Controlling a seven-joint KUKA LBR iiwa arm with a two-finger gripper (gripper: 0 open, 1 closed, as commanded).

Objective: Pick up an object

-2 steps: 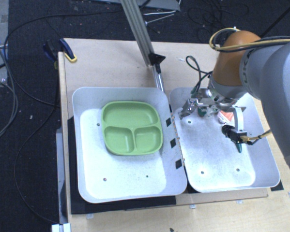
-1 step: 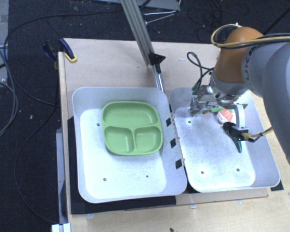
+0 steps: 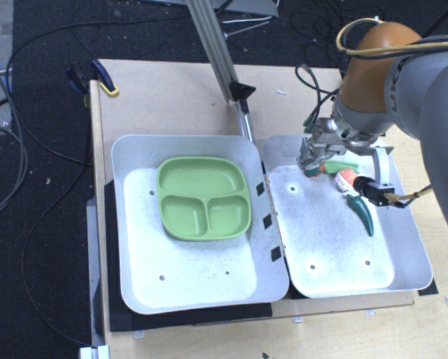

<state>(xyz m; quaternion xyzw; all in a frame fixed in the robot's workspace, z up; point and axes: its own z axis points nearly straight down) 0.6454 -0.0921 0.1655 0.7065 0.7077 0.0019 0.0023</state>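
Hovering low at the right bin's (image 3: 403, 275) back edge, the gripper (image 3: 312, 167) (state unreadable, can't tell) sits just left of the small toy cluster (image 3: 356, 189), so closing here risks missing it or nudging it against the wall.

Claw (image 3: 312, 167) low over right bin (image 3: 336, 238)

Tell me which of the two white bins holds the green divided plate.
The left bin holds the green divided plate, lying flat in its upper middle. The right bin has small items near its upper right, where the gripper hovers.
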